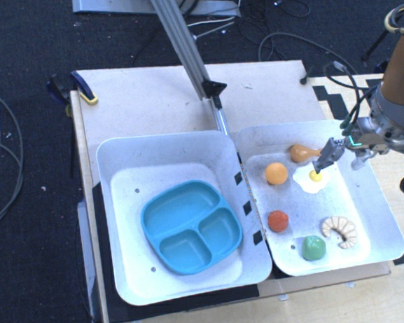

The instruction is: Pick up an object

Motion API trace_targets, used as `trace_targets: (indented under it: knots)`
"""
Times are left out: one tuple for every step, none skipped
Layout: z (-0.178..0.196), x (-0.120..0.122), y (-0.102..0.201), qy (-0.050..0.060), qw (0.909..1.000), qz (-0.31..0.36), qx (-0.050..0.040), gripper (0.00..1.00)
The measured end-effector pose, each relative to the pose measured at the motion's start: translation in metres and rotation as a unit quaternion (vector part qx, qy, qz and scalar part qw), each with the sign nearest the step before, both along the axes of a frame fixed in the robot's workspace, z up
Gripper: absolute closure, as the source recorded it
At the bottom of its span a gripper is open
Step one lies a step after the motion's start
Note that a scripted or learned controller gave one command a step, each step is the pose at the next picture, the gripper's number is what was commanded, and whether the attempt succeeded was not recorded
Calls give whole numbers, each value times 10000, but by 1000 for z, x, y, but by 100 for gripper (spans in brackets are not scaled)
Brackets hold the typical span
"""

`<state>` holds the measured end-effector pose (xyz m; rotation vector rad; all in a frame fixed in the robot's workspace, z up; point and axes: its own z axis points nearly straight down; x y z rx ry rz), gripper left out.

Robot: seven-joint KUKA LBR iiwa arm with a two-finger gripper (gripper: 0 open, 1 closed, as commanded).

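From the overhead camera I see 2 white bins side by side on the bench. The left bin holds a blue divided tray with 3 compartments, lying flat near the bin's middle.

The right bin holds the small toy foods. An orange ball sits toward the bin's upper left. A fried egg, white with a yellow yolk, lies just to its right. A tan drumstick-shaped piece lies above the egg, near the bin's back wall. A red, tomato-like ball sits below the orange ball, and a green round piece rests near the front edge. A shrimp, curled and striped, lies just right of the green piece.

The arm comes in from the right, its wrist low over the right bin's far side and angled down toward the left. The gripper reaches toward the egg, its dark tip over the egg's upper right edge and close to the drumstick's end. I cannot tell whether the claw is spread or closed, and I see nothing clearly between its tips.
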<state>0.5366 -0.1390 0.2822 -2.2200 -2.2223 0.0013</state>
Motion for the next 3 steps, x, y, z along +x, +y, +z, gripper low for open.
trace_targets:
  knots:
    - [0,0,0,-3,10000,1,-1,0]
    - [-43,-1,-2,18,10000,-11,3,0]
    - [-107,0,1,29,10000,-11,8,0]
